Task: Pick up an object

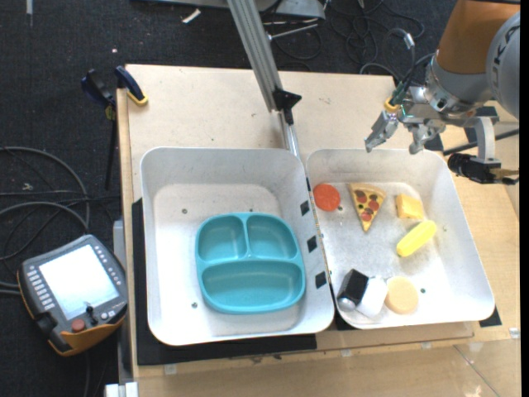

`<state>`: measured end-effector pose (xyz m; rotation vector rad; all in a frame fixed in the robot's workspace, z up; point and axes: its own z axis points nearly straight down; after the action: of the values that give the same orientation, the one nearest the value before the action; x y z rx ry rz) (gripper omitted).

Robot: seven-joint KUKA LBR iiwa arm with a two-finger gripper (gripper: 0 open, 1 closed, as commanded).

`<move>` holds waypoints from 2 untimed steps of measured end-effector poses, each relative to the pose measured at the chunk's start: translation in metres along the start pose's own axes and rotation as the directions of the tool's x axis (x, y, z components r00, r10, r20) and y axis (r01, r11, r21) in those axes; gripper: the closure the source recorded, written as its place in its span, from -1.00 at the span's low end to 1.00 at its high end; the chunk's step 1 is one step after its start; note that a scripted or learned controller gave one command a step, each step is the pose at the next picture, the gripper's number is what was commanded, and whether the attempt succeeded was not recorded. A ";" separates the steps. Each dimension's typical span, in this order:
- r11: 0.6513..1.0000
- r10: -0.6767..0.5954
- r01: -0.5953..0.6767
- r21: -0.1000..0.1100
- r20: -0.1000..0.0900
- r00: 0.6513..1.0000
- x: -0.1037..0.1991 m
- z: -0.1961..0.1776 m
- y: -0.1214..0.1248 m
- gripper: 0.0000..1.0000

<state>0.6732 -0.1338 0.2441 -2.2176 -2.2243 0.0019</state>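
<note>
While the gripper (399, 136) hangs released and empty over the right bin's (463, 222) far rim, a pizza slice (366, 204) lies just below it inside. Its tip points toward the counter's (198, 110) near edge.

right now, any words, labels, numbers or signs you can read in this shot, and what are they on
None can be read.
The grey and orange handheld control pendant beside the bench has a pale screen and small buttons; any marks on them are too small and blurred to read.
The teal three-compartment plastic tray, the toy pizza slice and the small black and white block show no lettering.
</note>
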 end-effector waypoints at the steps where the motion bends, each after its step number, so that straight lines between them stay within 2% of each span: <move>1: 1.000 0.000 0.000 0.000 0.000 1.000 0.000 0.000 0.000 -1.00; 2: 1.000 0.001 -0.001 0.003 0.000 1.000 -0.001 0.044 0.003 -1.00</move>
<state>0.6758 -0.1345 0.2004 -2.2177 -2.2216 0.0050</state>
